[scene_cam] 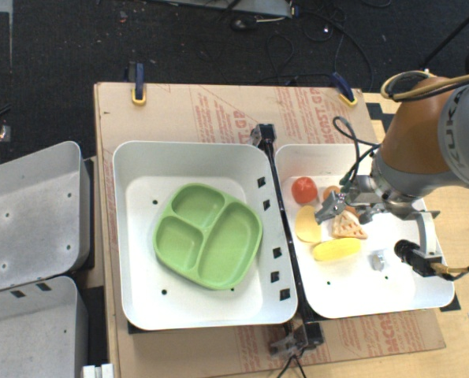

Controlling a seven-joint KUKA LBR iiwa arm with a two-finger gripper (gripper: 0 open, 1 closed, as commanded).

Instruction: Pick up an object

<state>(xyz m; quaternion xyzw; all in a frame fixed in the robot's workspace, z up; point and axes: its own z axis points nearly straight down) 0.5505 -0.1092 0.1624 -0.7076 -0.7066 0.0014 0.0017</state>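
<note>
Two white bins: left bin (132, 290) held one green divided plate (209, 235), frame centre. Right bin (392, 302), frame right: one red tomato (303, 188), one yellow banana (336, 250), one pale round piece (308, 225), one pizza slice (348, 227). Gripper (334, 205) hovered over cluster; grip state unclear.

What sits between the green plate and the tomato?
In the camera view, the bins' touching walls lie between the green plate and the tomato.
</note>
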